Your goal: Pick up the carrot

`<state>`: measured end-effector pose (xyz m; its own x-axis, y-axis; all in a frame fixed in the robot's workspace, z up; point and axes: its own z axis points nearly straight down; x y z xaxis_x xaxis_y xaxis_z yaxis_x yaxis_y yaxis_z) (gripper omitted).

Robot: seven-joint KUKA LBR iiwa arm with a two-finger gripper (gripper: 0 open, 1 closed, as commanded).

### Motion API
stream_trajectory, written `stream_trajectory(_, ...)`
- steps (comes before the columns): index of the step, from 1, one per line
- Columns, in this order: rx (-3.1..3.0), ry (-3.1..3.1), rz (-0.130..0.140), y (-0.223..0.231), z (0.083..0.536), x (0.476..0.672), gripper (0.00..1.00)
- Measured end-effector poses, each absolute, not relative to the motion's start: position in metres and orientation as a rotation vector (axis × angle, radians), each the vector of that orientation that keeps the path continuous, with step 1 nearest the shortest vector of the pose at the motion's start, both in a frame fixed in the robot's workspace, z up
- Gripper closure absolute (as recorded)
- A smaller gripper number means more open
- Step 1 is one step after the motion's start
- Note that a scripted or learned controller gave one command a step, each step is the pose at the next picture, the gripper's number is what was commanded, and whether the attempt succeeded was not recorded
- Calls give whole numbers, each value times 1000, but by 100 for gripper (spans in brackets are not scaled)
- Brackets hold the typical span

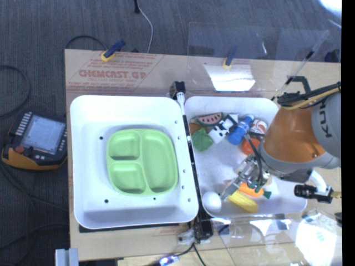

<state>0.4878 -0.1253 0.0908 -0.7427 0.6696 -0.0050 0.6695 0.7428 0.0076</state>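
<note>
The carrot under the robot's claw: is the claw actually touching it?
Cannot tell. In the camera view the gripper overlaps the carrot, hiding any contact or gap.

Two bins side by side, so take the right bin (272, 107) as the landmark. The left bin (83, 148) sits against it with a divided plate (143, 160) inside. In the right bin: watermelon slice (209, 118) and bottle (240, 131) along the far wall, egg (212, 201) in the near-left corner, corn (244, 201) just right of it.
</note>
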Motion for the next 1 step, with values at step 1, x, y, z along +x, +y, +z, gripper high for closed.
stream_trajectory(1, 1124, 2917, 11, -125, 102, 490, 100)
